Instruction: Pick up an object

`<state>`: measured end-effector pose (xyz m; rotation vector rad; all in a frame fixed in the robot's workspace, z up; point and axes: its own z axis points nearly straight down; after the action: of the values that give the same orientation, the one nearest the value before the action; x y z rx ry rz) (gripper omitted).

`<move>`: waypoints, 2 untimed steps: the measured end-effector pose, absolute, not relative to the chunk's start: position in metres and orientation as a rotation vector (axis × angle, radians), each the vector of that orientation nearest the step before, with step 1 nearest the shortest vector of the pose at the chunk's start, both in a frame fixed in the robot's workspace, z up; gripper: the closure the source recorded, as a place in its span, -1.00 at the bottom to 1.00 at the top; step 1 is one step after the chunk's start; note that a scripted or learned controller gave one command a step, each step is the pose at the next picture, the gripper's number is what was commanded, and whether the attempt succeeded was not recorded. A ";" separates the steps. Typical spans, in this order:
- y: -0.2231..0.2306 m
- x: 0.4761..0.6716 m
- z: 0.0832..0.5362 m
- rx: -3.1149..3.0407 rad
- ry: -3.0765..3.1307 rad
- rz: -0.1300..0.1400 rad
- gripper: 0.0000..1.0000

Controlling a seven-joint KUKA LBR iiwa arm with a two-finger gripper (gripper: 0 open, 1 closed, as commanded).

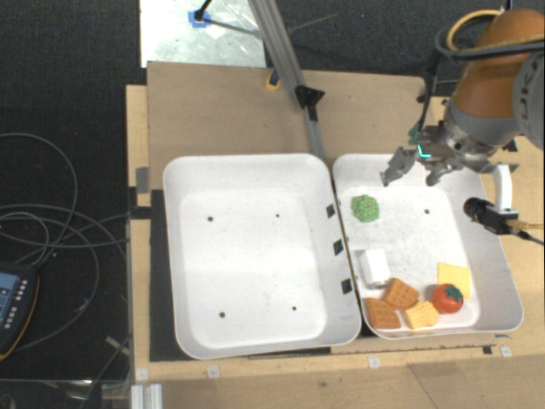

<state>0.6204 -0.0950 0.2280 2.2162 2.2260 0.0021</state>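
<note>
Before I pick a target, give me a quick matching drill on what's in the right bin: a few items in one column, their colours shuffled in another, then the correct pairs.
Items:
1. round bumpy piece nearest the gripper
2. block by the bin's left wall
3. tomato-like piece near the front
4. wedge just behind the tomato-like piece

Colours:
A. yellow
B. white
C. green
D. red

Pairs: 1-C, 2-B, 3-D, 4-A
</note>
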 end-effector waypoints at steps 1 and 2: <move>-0.095 0.627 0.184 2.219 2.227 -0.003 -1.00; -0.088 0.631 0.124 2.218 2.230 -0.004 -1.00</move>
<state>0.6311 -0.0885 0.1240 2.2183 2.2299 -0.0039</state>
